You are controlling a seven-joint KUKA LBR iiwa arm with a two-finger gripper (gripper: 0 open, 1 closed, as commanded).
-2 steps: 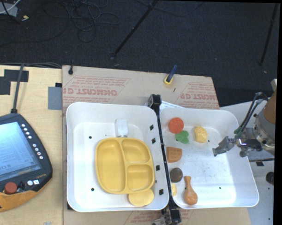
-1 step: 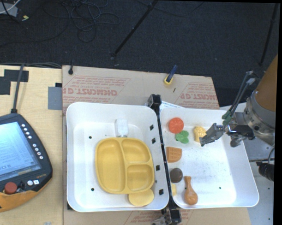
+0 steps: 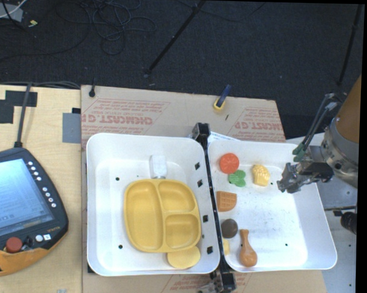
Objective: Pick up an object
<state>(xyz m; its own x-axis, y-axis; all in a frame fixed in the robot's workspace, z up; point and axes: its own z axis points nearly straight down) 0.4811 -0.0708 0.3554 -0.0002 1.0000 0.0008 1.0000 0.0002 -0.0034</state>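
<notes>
Drumstick [image 3: 247,249] lies near-vertical, fat end toward bin [image 3: 324,253] front.

A single camera sits fixed above the bench and looks down at a slant, so the far edge of the scene lies at the top and the near edge at the bottom. It stands back enough to take in both white bins whole: the left bin [image 3: 101,170] and the right bin [image 3: 312,237], with the cardboard sheet [image 3: 148,114] under them. Beyond the bench, dark carpet [image 3: 175,40] fills the top strip, probably floor well below bench level. At the left edge a control tablet [image 3: 22,197] is cut off. The arm [image 3: 346,142] enters at the right margin.
</notes>
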